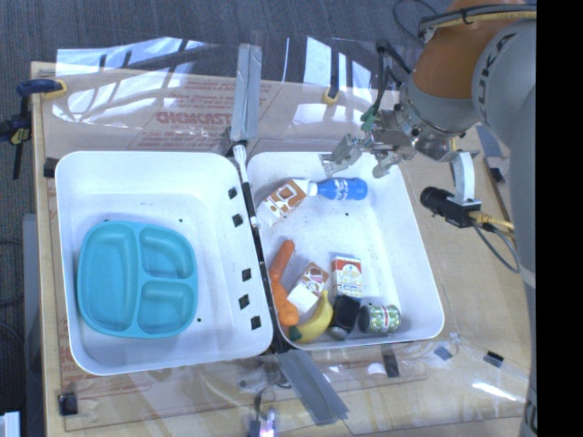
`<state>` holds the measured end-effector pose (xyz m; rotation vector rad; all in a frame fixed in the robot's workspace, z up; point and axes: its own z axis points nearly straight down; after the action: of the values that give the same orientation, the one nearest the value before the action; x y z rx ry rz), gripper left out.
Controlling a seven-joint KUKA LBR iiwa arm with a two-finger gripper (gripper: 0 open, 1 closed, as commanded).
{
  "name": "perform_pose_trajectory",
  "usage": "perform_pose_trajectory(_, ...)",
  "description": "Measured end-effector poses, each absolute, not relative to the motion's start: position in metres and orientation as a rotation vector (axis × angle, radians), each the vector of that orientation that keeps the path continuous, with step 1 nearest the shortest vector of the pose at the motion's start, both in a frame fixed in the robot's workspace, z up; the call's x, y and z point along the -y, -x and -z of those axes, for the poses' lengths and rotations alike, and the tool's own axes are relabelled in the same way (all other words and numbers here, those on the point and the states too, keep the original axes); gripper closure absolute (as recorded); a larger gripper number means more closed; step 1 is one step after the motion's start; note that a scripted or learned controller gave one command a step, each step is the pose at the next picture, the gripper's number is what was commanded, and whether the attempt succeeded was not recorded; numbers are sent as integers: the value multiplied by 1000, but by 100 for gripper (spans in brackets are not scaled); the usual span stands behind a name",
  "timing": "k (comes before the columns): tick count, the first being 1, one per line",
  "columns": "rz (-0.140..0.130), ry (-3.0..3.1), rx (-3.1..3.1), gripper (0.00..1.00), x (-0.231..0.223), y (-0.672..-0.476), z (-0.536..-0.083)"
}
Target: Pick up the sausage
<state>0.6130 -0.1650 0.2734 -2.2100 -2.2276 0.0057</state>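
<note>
a: looking for the sausage, where is it?

b: it is the long reddish-orange thing, the sausage (282, 258), in the right bin (412, 235). it lies on a slant near the wall next to the left bin (68, 244). its low end touches an orange carrot (287, 312), i think.

a: why is it stuck in there?

b: lots of stuff slid to the near end of that bin. a banana (314, 321), a small box (307, 285), a red and white carton (347, 275), a black thing (344, 315) and a little can (383, 318) all sit close. so the sausage has little room on that side.

a: and the gripper?

b: the gripper (364, 156) hangs over the far edge of the right bin, just above a blue bottle (342, 189). its two fingers look spread apart, with nothing between them. it is well apart from the sausage.

a: what should it do?

b: i guess it must move toward the near wall side, turn to fit across the sausage, then come down. the top end looks best, since it is more free there.

a: and the other bin?

b: a blue tray (137, 280) sits there. it is not in the way.
</note>
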Motion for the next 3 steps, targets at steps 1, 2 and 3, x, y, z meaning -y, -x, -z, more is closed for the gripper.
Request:
perform_pose_trajectory(1, -6, 2163, 2272, 0, 145, -571, -100)
perform_pose_trajectory(2, -13, 2098, 2379, 0, 125, -565, -99)
perform_pose_trajectory(3, -10, 1990, 2464, 0, 127, -547, -99)
